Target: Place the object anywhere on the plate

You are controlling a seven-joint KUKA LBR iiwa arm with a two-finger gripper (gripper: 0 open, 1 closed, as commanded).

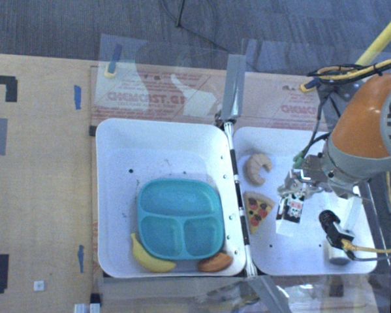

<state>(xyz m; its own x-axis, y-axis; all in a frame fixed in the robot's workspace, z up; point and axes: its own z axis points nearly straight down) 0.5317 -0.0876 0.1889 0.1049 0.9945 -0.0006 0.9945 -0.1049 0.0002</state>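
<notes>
A teal divided plate (180, 218) lies in the left bin (117, 148). A banana (148, 257) and an orange sausage-like piece (215, 262) rest against the plate's near edge. In the right bin (308, 253) lie a tan croissant (257, 167) and a pizza slice (258, 211). My gripper (291, 205) hangs low over the right bin, just right of the pizza slice and below the croissant. Nothing visibly sits in its grasp.
A metal divider (236, 187) separates the two bins. The grey arm with its orange band (363, 132) reaches in from the right over the right bin's far side. Clear plastic sheeting (166, 85) lies behind both bins.
</notes>
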